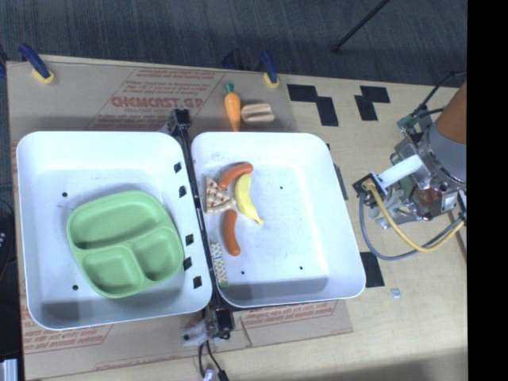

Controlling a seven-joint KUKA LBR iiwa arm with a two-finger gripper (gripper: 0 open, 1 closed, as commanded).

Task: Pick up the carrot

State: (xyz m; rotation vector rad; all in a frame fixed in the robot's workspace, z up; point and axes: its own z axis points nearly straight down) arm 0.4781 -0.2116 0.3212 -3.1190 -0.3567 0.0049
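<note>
The carrot (231, 109), small and orange with a green top, lies on the cardboard just behind the right bin (317, 153), outside both bins. It points toward the bin's rear rim. My gripper (418, 190) hangs over the bench to the right of the right bin, far from the carrot, with cables looped around it. Nothing is seen held in it.
A small bun-like toy (257, 114) lies right beside the carrot. The right bin holds two sausages (236, 173) (231, 232), a banana (248, 199) and a waffle wedge (217, 194). A green divided plate (125, 242) sits in the left bin (48, 157). Blue clamps (270, 70) grip the bench's far edge.
</note>
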